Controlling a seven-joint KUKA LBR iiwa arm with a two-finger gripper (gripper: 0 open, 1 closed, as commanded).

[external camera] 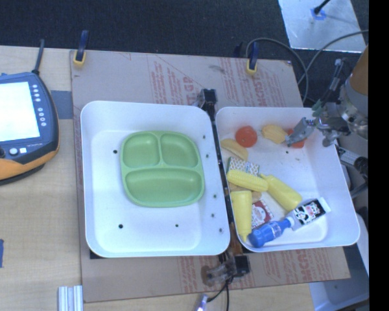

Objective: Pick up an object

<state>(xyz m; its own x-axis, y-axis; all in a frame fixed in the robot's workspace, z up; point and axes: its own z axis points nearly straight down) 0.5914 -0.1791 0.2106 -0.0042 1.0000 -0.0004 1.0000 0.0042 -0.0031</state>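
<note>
Far left on the wooden bench there's a teach pendant (16, 125) with a lit white screen and an orange underside, sitting well apart from the bins.

Next over is the left white bin (104, 193). All it's got in it is a light green divided plate (162, 169) (three compartments, two small ones at the top and one long one below), lying flat around the middle of the bin.

Then the right white bin (334, 193), touching the left one along their shared edge, and this is where the clutter is. Along its left side: a pale yellow banana-ish piece (235, 149), then a yellow corn cob (247, 181) lying across, and another yellow toy cob (242, 215) standing lengthwise under it. An orange-red ball, maybe a tomato (246, 135), sits near the top, with a small yellow lemon-like piece (273, 133) just beside it. A third yellow piece (283, 192) angles toward the middle, and there's a small red and white packet (262, 210) between the yellow stuff. At the bottom a blue-capped tube with a black and white label (288, 222) lies slanted.

The gripper (298, 135) is in from the right, low over the top part of that bin, right at a small red object (296, 142) that's mostly hidden by it. Can't tell how its fingers stand, or whether they've got anything.
</note>
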